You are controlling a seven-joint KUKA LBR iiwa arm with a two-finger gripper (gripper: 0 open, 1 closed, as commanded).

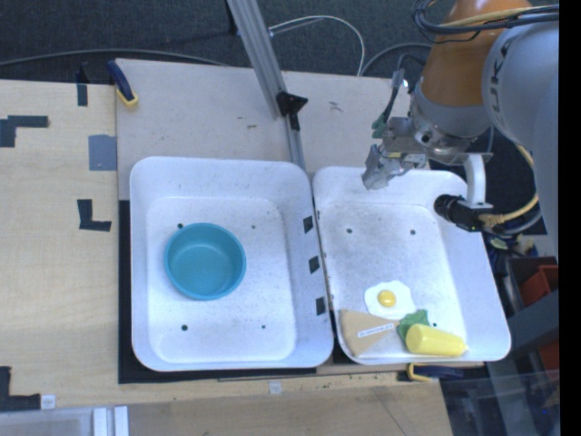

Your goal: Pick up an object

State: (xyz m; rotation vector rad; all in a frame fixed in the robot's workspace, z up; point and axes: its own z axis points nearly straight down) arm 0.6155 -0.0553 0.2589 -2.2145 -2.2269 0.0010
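1. Your gripper [379,176] hangs over the far rim of the right bin [472,280], at about 12 o'clock of that bin, and nothing is between its fingers. Whether those fingers are spread or closed you cannot tell from this angle.

2. Nothing is picked up yet. Every candidate object lies in a bin, so the whole grasp is still ahead of you.

3. Look toward 6 o'clock in the right bin: a toy fried egg [388,298] lies flat there, well apart from the gripper.

4. Just below the egg, a tan wedge [367,329] rests against the near wall, and at about 5 o'clock a yellow piece with a green end [433,339] lies beside it, seemingly touching it.

5. In the left bin [145,243], a blue bowl [205,261] sits upright at about 9 o'clock, alone and far from the arm.

6. Judging from this, you are at the approach stage: the arm needs to travel toward the near end of the right bin, descend, close and lift.

7. Expect trouble with the cluster; the pieces crowd the wall, and the flat egg offers little to pinch.
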